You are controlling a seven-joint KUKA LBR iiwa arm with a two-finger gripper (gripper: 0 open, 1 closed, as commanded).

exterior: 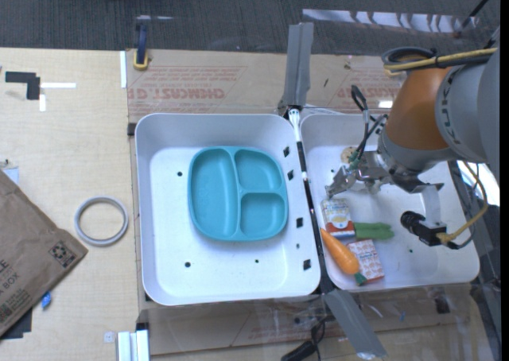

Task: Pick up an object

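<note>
Objects lie clustered in the right bin point(445, 272): a small carton point(337, 217), a green piece point(372, 230), an orange carrot point(340, 253) and a red packet point(367, 260). Just above the carton, the gripper point(343, 181) hovers with fingers apart, holding nothing. The left bin point(159, 216) carries a teal divided plate point(238, 192).

2 white bins point(151, 216), 1 teal tray point(237, 192), 1 carrot point(340, 252), 2 cartons point(338, 216), 1 tape ring point(101, 219).

Both white bins point(151, 216) looked like smooth, slightly glossy plastic, as did the teal divided plate point(237, 192). The bench point(56, 153) showed pale matt wood; the cardboard box point(28, 260) looked rough.
</note>
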